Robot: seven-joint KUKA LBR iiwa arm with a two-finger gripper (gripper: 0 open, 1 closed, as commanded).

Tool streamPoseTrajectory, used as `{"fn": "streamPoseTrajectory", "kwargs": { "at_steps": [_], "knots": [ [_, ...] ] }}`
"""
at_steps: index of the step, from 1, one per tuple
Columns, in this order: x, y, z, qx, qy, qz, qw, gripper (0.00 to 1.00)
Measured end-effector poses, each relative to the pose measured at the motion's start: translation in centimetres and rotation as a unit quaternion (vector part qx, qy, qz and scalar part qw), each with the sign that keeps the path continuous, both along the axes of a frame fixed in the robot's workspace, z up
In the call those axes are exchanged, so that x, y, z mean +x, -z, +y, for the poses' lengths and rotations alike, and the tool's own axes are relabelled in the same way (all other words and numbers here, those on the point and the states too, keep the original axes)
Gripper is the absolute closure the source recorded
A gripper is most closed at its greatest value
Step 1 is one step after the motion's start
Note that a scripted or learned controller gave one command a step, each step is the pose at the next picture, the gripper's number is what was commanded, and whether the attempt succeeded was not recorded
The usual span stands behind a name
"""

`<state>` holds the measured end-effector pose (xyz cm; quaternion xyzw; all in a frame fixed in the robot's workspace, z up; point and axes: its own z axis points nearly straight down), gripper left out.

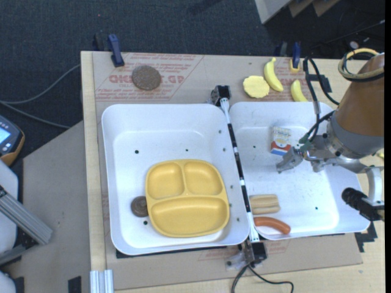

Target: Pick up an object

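Camera view, right bin: small carton lying untouched at upper middle; gripper just below it, fingers parted, grasping nothing. Bread roll, sausage nearby. Pick not yet made.

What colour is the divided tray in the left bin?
Yellow; the divided tray shows clearly in the camera view.
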<state>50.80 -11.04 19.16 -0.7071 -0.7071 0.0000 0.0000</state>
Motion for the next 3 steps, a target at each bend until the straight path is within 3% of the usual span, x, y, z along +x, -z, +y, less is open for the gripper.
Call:
{"fn": "streamPoseTrajectory", "kwargs": {
  "at_steps": [1,2,3],
  "knots": [
    [12.5,0.8,-3.8,-0.0026,-0.002,-0.006,1.0,0.0],
    [13.0,11.4,-4.2,0.0009,-0.001,0.004,1.0,0.0],
    [13.2,9.6,-4.2,-0.0005,-0.001,-0.002,1.0,1.0]
  ]
}}
